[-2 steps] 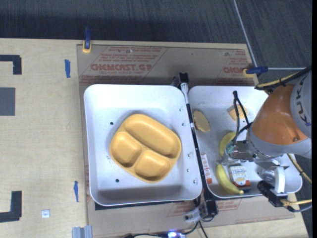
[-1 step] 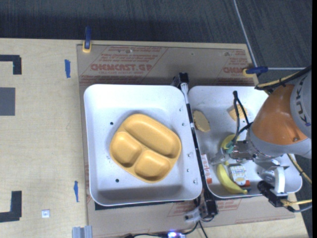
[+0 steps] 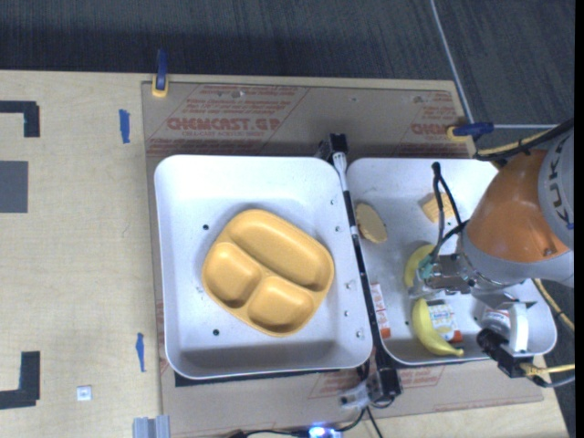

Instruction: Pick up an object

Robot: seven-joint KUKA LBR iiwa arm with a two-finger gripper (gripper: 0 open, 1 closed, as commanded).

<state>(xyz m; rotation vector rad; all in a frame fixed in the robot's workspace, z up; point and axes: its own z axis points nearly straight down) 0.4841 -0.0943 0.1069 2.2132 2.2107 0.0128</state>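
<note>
Seen from above at a slant: two white bins side by side on a cardboard sheet over a pale wooden bench.

Left bin (image 3: 173,245), centre of frame: holds a yellow three-compartment tray (image 3: 266,269), turned askew, largest compartment toward the upper right.

Right bin (image 3: 392,185), partly covered by the arm (image 3: 522,217), grey with an orange band, entering from the right edge and cut off there.

Gripper (image 3: 440,276) low over the right bin's middle; fingers lost among dark cables and metal, so cannot tell how far open or whether anything is held.

Banana (image 3: 432,328) at the lower part of the right bin, just below the gripper, with a white label; long axis roughly upright in the frame, curving toward the lower right, dark tip there.

Second yellow piece (image 3: 418,263) half hidden behind the gripper. Tan oval piece (image 3: 370,223) near the bin's left wall. Orange-yellow scrap (image 3: 432,206) at upper centre, partly crossed by a cable.
</note>
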